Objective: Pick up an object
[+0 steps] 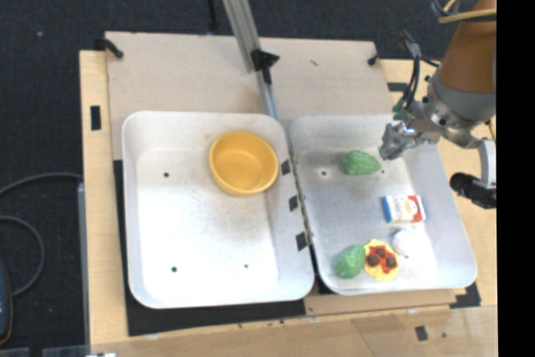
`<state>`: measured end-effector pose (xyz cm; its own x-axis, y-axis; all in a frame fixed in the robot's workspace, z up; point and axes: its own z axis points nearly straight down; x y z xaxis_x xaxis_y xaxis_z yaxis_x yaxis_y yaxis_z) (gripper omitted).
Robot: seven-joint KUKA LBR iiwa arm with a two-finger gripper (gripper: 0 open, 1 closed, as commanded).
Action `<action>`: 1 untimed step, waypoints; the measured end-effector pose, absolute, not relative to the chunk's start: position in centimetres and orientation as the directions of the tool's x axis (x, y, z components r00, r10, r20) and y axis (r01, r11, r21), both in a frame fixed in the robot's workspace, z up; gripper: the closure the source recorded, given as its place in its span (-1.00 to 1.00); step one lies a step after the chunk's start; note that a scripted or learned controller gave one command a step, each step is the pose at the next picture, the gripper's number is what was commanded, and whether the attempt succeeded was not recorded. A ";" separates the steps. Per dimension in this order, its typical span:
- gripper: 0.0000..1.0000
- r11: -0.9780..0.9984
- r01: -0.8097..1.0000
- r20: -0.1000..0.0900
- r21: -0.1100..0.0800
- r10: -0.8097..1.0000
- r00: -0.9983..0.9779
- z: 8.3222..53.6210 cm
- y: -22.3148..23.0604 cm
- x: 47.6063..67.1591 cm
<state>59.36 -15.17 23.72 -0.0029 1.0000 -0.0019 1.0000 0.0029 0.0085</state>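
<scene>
Over the right bin (435, 180), gripper (391, 148) hangs just right of green lump (361, 163); its closure unreadable. Nothing lifted; pick not yet done.

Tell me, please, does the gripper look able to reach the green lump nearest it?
Probably yes: the gripper hangs just right of the green lump in the right bin, with nothing between them.

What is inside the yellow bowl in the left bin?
The yellow bowl shows a bare yellow inside, with no object in it. The patch of left bin floor beneath it is covered.
</scene>
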 end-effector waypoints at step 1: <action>1.00 0.004 1.000 -0.002 0.007 1.000 -0.004 28.7 -15.3 59.5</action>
